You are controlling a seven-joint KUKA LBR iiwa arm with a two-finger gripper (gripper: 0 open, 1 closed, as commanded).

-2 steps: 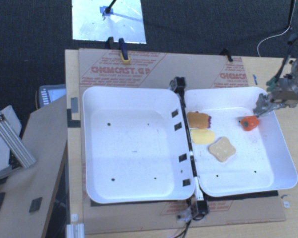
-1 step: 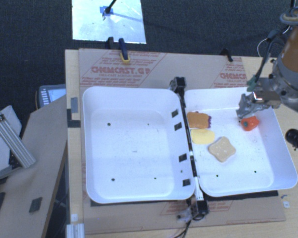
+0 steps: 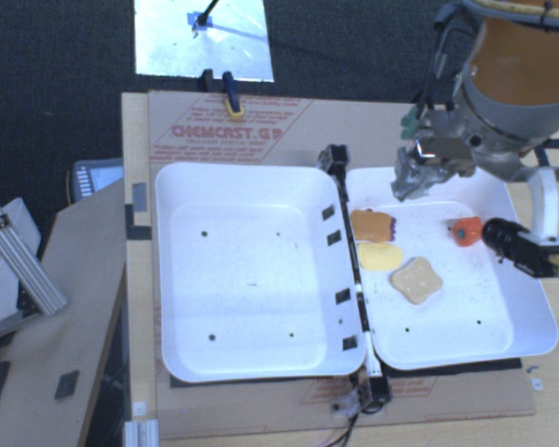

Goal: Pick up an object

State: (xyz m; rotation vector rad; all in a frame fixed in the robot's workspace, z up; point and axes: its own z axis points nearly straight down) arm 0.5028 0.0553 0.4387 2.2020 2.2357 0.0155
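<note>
The right bin [image 3: 503, 338] holds several small items. An orange-brown piece with a purple edge [image 3: 373, 225] lies near its left wall. Just below it rests a pale yellow oval [image 3: 380, 257], and a tan bread-like slice [image 3: 416, 280] sits further toward the front. A small red-orange object [image 3: 465, 232] lies to the right. My gripper [image 3: 412, 181] hangs over the bin's back edge, above and slightly right of the orange-brown piece, with nothing visibly held.
The left bin [image 3: 182, 343] sits beside the right one, joined by black clips [image 3: 343, 240] along the middle. A black cylindrical part [image 3: 512, 242] of the arm reaches over the right bin's right side. Cardboard [image 3: 252, 124] underlies both bins.
</note>
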